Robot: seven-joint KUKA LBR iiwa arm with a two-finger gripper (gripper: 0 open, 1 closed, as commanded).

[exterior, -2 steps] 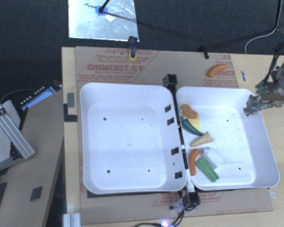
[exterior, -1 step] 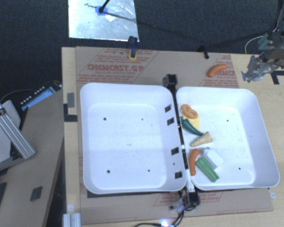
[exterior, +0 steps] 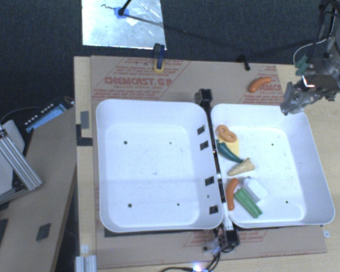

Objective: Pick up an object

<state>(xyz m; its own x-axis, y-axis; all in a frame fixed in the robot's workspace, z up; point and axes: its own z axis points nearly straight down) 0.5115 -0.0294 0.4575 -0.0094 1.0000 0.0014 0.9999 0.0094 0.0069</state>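
My gripper (exterior: 293,102) hangs over the far right corner of the right bin (exterior: 306,152), well apart from the objects. Those lie along the bin's left side: an orange ring-shaped piece (exterior: 226,134), a yellow piece with a dark green strip (exterior: 230,150), a tan wedge (exterior: 242,166), an orange sausage shape (exterior: 232,192), a green block (exterior: 248,202) and a pale flat piece (exterior: 257,188). Nothing shows between the fingers.
The left bin (exterior: 153,163) sits beside the right one, joined by a black hinge strip (exterior: 209,146). An orange sausage-like object (exterior: 259,84) lies on the board behind the right bin. A yellow and blue clamp (exterior: 158,58) stands at the board's far edge.
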